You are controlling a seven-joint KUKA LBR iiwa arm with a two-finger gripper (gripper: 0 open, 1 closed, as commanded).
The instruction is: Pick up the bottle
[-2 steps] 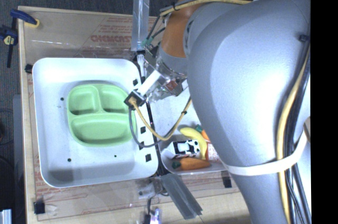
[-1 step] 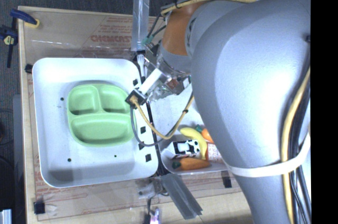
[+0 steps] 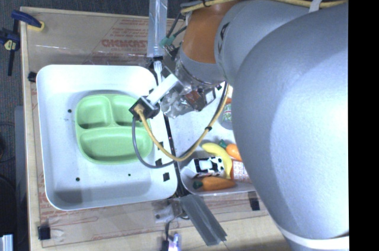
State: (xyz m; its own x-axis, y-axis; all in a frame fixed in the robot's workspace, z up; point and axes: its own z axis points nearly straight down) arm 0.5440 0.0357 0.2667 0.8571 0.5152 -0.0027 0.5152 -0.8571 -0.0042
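Note:
My gripper (image 3: 185,97) hangs over the divider between the two bins, at the left edge of the right bin (image 3: 188,182). A clear, glassy shape (image 3: 175,105) shows right under it, and I cannot tell whether that is the bottle or part of the gripper. A pale greenish-white object (image 3: 227,116), possibly the bottle, peeks out from behind the arm in the right bin. The big grey arm hides most of it.
The left bin (image 3: 53,125) holds a green divided tray (image 3: 109,128). In the right bin's front lie a banana (image 3: 214,152), an orange piece (image 3: 233,151), a black-and-white toy (image 3: 208,166) and a brown-orange item (image 3: 216,183). A clear upright post (image 3: 157,25) stands behind the bins.

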